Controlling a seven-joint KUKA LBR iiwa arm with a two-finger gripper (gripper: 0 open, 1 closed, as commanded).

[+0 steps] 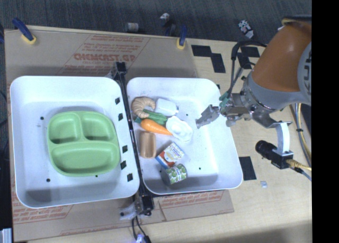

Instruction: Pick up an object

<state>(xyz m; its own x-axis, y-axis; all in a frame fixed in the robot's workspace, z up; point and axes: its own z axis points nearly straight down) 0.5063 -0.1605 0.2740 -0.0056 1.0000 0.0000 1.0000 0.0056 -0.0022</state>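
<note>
The arm (283, 67) enters from the right, its orange band cut off by the frame edge, and its bulk hides the far right part of the bench (212, 221). The gripper (206, 116) hangs over the right part of the right bin (225, 157); it is small and grey against the white floor, and whether its fingers are open or closed cannot be told. Nothing is visible between them.

The toys lie in a cluster to the left of the fingers, all apart from them. Nearest is a white cup-like piece (180, 128), just left of the tip; its shape is hard to read. Beyond it the carrot (155, 126) lies with its long axis slanting from upper left to lower right, pointed end toward the fingers, green top toward the divider. Above it sits a curled tan pastry (142, 105) and a white block (165, 107), partly overlapping green leaves. Below and left of the fingers are a tan cylinder (148, 144) standing lengthwise up-down, a small tilted carton (170, 154), and a green can (175, 173) lying on its side near the front wall.

The left bin (26, 131) holds a green divided plate (82, 142).
</note>
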